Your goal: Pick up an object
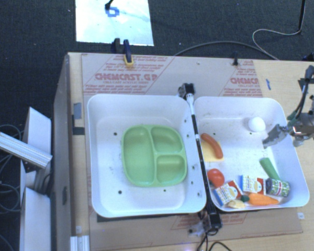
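Bench, right bin (235, 106): gripper (275, 136) low at right edge, can't tell its state. White egg (257, 124) just left of it looks light, smooth, slippery; grip across the middle.

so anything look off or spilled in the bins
Nothing spilled or damaged. The toy food is heaped in the right bin's near corner rather than spread out, and the green tray sits slightly askew in the left bin.

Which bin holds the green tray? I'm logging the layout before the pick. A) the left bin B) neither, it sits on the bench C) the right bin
A: the green tray lies flat inside the left bin, while the toy food sits in the right bin.
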Available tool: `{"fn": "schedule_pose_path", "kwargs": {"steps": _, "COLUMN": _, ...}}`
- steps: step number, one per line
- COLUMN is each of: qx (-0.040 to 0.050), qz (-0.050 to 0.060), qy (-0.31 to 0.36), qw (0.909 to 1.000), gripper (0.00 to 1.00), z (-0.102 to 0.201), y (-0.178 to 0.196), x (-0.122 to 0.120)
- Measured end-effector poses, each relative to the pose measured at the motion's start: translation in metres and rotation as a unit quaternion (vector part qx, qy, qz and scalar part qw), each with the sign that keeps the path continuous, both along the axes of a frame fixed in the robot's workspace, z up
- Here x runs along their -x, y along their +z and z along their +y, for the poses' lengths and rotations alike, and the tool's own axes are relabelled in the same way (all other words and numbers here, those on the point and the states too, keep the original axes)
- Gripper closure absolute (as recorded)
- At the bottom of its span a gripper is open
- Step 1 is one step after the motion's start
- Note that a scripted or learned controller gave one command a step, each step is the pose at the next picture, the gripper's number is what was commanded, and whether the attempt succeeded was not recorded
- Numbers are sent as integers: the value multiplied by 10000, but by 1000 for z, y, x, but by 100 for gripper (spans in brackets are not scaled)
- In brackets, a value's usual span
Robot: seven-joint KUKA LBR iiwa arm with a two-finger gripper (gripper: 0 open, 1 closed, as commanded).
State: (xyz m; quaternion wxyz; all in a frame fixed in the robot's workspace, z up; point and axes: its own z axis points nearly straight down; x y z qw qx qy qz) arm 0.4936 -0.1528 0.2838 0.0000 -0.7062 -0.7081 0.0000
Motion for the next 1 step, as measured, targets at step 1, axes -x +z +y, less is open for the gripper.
{"fn": "schedule_pose_path", "kwargs": {"steps": 1, "qx": -3, "qz": 7, "qy": -7, "qw": 10000, "gripper": 0, "z": 13, "y": -123, "x": -27}}
